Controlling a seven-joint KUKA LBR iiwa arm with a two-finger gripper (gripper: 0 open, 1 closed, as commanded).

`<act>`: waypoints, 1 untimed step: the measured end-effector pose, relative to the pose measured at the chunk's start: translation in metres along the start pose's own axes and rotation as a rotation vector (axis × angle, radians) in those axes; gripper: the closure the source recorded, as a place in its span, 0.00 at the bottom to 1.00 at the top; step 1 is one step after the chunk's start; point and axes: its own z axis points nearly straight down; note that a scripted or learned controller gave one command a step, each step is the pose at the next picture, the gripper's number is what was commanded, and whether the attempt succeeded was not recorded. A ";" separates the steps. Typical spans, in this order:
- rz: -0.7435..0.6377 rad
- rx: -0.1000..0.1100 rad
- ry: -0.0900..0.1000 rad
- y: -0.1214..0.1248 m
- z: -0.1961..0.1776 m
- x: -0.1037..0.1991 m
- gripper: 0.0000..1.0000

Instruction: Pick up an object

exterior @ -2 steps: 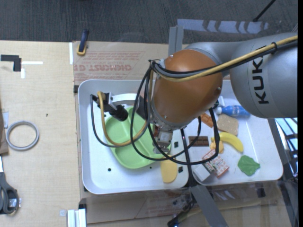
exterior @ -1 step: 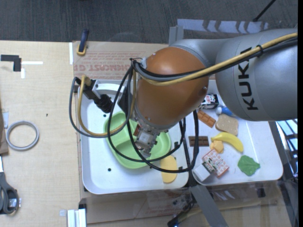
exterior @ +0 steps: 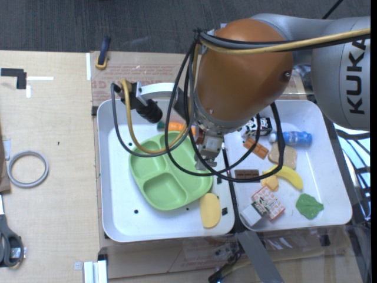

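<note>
Camera view has the gripper [exterior: 204, 158] hanging over the green tray's [exterior: 168, 184] right rim, can't tell its grip state, so it might just clip the rim and shove the tray.

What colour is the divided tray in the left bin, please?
Light green tray, seen in the camera view.
</note>
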 end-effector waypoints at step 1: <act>0.021 -0.001 0.000 0.092 -0.011 -0.007 1.00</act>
